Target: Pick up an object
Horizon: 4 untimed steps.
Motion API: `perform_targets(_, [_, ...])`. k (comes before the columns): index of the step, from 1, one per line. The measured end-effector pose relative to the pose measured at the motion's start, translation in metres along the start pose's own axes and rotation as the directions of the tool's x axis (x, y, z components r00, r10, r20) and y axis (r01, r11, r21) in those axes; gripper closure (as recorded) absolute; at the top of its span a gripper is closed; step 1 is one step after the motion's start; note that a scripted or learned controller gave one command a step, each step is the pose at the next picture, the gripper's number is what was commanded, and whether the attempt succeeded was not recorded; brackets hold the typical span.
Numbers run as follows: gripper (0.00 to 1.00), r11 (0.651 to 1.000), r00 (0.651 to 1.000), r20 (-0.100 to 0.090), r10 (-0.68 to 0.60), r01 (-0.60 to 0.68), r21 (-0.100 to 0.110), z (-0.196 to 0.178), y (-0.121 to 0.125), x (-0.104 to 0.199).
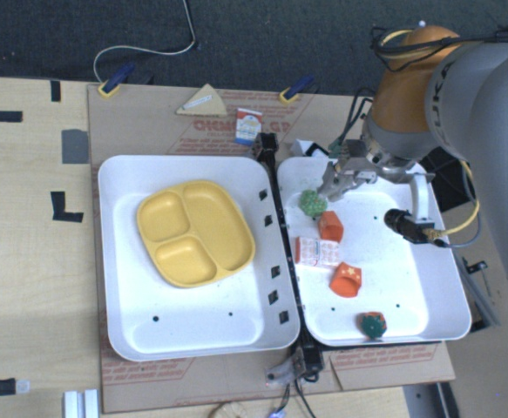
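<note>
Nearest us, a small green-and-red toy [374,324]. Up by the gripper [331,189]: a fuzzy green lump [312,203], roundish, perhaps no long axis. Fingers' state: cannot tell.

Five small things lie in the right bin [428,316], all loose on its white floor. Up top, a lumpy green piece [312,203] sits near the bin's left wall. Just below and to its right, an orange block [330,226] stands apart from it by a sliver. Under that, a flat white packet with red print [317,251] lies close to the left wall. An orange-red cup-like piece [346,280] rests tilted just below the packet. Down near the front edge, a small dark green and red object [374,324] sits alone.
</note>
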<state>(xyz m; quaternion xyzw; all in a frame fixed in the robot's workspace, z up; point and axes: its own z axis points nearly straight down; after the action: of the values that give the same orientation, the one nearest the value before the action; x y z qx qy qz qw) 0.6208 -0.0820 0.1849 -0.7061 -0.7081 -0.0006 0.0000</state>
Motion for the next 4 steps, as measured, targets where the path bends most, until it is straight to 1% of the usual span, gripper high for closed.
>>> perform_targets(1, [0.00,1.000,1.000,0.000,0.001,-0.001,0.002,0.001,-0.001,0.000])
perform_targets(2, [0.00,1.000,1.000,0.002,0.001,-0.001,0.000,0.098,0.005,-0.015])
perform_targets(3, [1.00,1.000,1.000,0.001,0.000,0.000,0.002,0.089,0.005,-0.014])
perform_targets(4, [1.00,1.000,1.000,0.000,0.000,0.000,0.000,-0.009,-0.026,0.020])
